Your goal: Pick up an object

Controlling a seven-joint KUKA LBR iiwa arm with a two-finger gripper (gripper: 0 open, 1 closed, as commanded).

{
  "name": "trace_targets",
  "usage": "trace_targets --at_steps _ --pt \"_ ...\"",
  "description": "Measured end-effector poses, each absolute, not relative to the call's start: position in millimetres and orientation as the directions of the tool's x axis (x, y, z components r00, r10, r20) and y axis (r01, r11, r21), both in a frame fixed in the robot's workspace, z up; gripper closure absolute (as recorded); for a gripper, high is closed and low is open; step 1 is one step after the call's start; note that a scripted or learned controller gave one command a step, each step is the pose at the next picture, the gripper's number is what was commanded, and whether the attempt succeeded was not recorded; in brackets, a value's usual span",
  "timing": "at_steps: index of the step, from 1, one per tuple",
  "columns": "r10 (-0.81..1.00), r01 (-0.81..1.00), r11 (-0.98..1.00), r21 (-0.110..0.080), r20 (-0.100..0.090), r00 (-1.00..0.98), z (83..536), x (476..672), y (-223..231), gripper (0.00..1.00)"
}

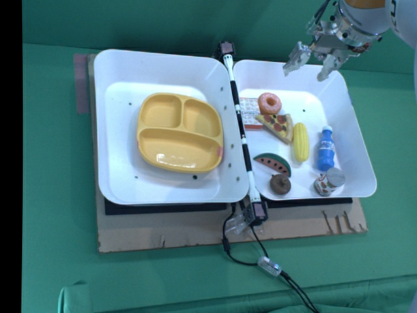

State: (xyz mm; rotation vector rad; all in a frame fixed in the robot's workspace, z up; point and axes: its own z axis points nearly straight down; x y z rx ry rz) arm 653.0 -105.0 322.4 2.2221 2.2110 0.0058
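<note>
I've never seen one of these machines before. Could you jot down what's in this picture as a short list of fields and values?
left bin: holds a yellow divided tray
right bin: donut, pizza slice, corn cob, blue bottle, watermelon slice, chocolate donut, small can
gripper: open, above the right bin's far edge, holding nothing
arm: reaches in from the upper right
</note>
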Motion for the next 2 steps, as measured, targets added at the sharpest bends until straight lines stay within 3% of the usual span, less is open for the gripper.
trace_targets --at_steps 1,2 --pt "1.000 1.000 -0.007 0.012 -0.006 0.007 196 691.3 -114 0.00" --pt "1.000 1.000 0.001 -0.004 0.005 -0.001 190 701.7 -126 0.00"
